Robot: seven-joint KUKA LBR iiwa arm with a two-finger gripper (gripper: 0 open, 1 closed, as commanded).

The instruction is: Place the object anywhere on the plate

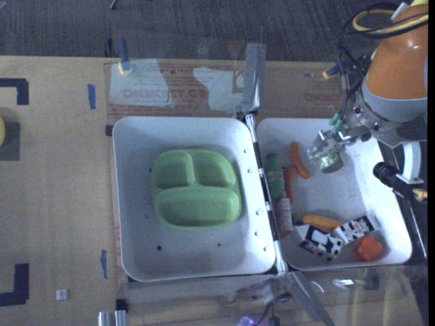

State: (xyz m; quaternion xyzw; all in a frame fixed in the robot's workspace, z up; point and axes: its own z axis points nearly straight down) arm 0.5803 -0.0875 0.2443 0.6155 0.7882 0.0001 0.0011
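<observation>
**Gripper low over the right bin, grasp unclear**

The arm (397, 60) comes in from the right, its upper part cut off by the frame's top corner. The gripper (329, 153) sits low over the right bin (397, 209), near its far edge. Its fingers blur into a pale, glassy smear, so whether they are apart, closed, or pinching anything cannot be told.

The plate (196, 187), green and divided into compartments, lies in the middle of the left bin (136, 250) with nothing on it.

The loose items all lie in the right bin. A green bottle (273, 174) lies along its left wall. An orange sausage (299, 160) lies just left of the gripper. A carrot (322, 221), a black-and-white toy (336, 236) and a red-orange lump (369, 248) crowd the near edge; what the lump is cannot be made out.
</observation>
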